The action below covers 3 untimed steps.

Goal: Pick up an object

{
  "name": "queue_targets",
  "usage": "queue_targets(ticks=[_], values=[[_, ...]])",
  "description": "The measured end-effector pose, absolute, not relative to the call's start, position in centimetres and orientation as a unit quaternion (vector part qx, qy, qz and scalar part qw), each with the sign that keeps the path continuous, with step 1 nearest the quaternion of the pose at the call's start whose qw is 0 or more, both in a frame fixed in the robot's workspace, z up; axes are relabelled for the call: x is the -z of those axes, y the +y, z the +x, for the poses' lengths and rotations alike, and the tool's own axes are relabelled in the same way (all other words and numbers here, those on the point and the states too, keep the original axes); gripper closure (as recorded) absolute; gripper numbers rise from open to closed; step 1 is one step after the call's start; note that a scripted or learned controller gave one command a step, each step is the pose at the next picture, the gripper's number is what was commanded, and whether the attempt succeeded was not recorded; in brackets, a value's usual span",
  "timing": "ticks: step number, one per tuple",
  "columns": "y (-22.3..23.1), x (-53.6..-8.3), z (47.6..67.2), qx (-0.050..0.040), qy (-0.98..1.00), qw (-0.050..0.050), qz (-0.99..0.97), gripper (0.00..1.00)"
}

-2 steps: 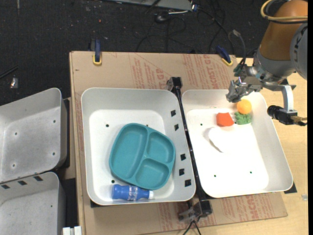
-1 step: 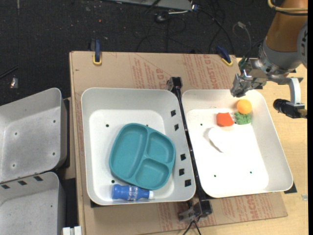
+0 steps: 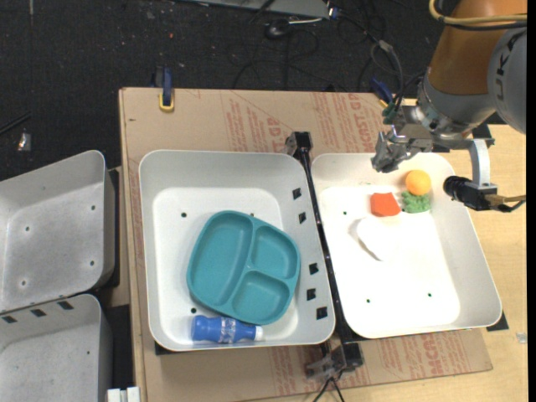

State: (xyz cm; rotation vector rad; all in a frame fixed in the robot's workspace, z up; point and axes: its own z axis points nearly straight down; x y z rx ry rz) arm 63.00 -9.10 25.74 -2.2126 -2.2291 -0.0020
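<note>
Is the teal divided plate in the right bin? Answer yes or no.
No, the teal divided plate lies in the left bin, above a blue bottle.

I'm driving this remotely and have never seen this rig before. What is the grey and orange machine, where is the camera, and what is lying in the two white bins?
The machine is a robot arm reaching in from the right; its gripper hangs over the far edge of the right bin. One fixed camera looks down at a slant. That bin holds an orange ball, a green piece, a red-orange block and a white object. The left bin holds a teal divided plate and a blue bottle. I see nothing in the gripper.
</note>
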Motion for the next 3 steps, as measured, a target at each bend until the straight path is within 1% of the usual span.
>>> queue_targets(ticks=[1,2,3], values=[[-4.2,-24.4,61.6,-0.0003,-0.710,0.001,-0.705,1.00],[0.3,-23.2,59.2,-0.0011,-0.709,0.002,-0.705,1.00],[5.0,-23.5,56.4,-0.0004,-0.710,0.002,-0.704,1.00]])
